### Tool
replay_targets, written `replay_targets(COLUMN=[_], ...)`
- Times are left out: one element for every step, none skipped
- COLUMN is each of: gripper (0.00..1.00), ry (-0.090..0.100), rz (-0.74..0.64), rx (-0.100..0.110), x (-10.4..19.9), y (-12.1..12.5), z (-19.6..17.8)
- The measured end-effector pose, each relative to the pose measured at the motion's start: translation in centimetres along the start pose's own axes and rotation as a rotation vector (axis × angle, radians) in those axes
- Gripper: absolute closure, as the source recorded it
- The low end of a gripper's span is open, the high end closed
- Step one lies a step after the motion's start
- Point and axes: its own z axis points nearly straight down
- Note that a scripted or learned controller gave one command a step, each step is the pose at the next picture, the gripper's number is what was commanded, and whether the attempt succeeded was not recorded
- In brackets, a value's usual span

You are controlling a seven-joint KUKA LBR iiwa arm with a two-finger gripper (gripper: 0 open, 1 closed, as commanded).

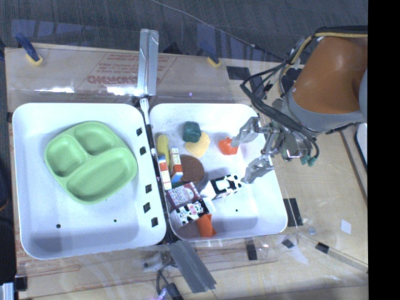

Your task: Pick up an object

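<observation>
On the counter (325, 217) sit two white bins; the left bin (31, 167) carries a green divided plate (91, 161); over the right bin (262, 205), the tool (250, 147) spreads wide, holding nothing, beside a small orange object (227, 146).

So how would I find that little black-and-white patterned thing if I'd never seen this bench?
Look at the right-hand white bin, the crowded one, not the one holding the green divided plate. Go toward its middle, near the lower gripper finger, where the black-and-white toy lies just right of a brown disc. A similar patterned piece lies lower, beside an orange object; yours stands alone on bare white floor.
</observation>
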Motion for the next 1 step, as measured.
replay_targets(gripper=[0.0], ry=[0.009], rz=[-0.104], rx=[-0.005], x=[-2.15], y=[0.96], z=[15.17])
